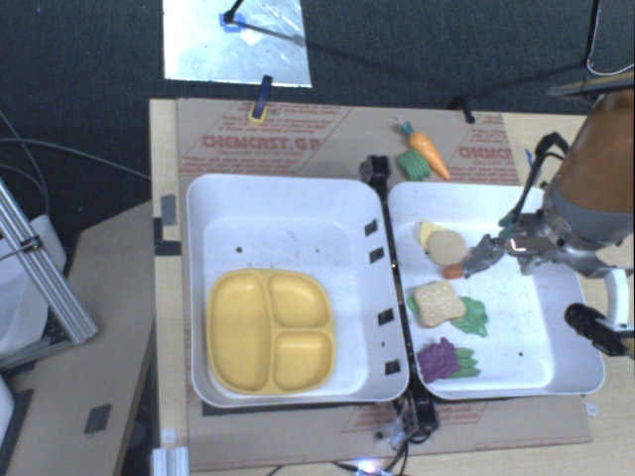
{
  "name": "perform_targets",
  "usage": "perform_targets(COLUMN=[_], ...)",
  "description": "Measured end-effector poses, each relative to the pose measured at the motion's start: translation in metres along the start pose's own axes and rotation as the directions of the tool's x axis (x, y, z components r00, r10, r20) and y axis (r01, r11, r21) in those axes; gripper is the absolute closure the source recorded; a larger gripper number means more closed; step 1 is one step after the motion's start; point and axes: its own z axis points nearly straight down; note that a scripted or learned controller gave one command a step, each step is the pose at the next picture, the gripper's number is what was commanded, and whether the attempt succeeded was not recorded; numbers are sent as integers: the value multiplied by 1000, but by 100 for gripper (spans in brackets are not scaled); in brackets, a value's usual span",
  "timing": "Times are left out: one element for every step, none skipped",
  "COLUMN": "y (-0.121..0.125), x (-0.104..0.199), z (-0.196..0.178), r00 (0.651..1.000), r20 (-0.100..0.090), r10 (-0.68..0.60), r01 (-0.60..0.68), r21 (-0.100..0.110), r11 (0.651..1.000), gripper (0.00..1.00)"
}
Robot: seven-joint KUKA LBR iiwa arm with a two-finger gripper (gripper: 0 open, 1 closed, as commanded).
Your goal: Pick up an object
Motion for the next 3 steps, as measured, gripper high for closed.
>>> perform_targets(y=[-1, 0, -31], x=[99, 92, 106], z=[31, 18, -120], r00=[1000, 1000, 1000], r20=[-4, -1, -2], r10=[-10, 1, -4], r01=[10, -1, 4], r21=[3, -3, -17], r11=[1000, 1000, 1000], gripper=[0, 100, 100])
